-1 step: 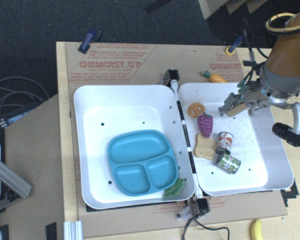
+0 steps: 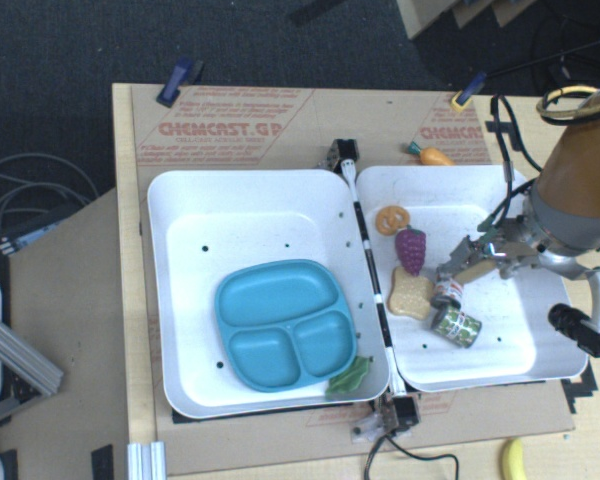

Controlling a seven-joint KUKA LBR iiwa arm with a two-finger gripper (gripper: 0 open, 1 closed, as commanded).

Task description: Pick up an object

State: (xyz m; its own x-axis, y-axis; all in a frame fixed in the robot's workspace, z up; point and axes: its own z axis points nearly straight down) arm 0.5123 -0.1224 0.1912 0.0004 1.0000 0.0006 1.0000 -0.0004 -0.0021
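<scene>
The pincer (image 2: 458, 265) hung open just above the small can (image 2: 454, 322) in the right bin (image 2: 500, 363), which looked light, hard and slippery, best squeezed across its round sides.

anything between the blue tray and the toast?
Camera view: the tray sits in the left bin, the toast in the right bin. Between them lie bare bin floor and the two bins' adjoining rims; no loose object.
</scene>
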